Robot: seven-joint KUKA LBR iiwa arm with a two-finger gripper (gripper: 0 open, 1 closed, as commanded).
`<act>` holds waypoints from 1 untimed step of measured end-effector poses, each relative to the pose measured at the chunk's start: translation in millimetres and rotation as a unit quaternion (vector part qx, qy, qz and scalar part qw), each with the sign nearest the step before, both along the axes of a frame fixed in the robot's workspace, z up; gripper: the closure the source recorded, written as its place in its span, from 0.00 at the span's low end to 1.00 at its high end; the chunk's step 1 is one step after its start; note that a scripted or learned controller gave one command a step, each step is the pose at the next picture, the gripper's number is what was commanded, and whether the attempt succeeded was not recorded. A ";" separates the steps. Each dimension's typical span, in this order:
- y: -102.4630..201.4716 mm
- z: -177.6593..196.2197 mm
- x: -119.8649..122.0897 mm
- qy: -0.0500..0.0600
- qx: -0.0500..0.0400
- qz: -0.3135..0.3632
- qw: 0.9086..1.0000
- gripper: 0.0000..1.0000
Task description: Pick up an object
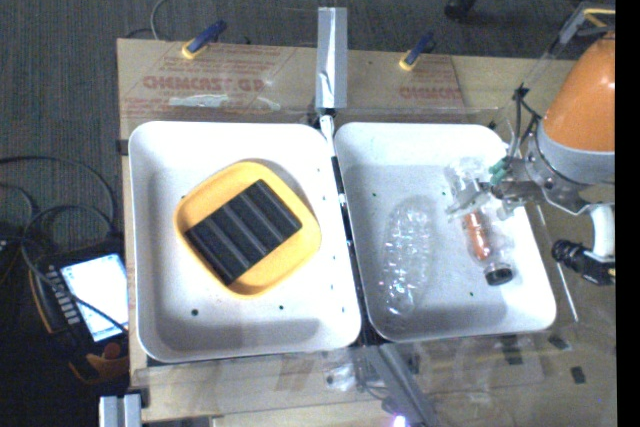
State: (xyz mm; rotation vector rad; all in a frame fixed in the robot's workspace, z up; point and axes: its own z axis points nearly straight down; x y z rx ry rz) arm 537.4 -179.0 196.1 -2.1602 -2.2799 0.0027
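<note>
The arm (590,110) reaches in over the right bin's (400,150) far right corner, its claw (478,197) low inside that bin.

The arm (590,110) is cut off by the right frame edge. The gripper (478,198) is blurred against a clear object; finger state is indeterminate. The clear plastic bottle (408,253) outline is faint.

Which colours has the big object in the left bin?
The object is yellow around the edge with a black ribbed middle, seen in the camera view.
</note>
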 end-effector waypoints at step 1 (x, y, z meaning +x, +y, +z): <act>-36.8 -97.7 18.8 -0.006 0.001 0.004 1.000 0.00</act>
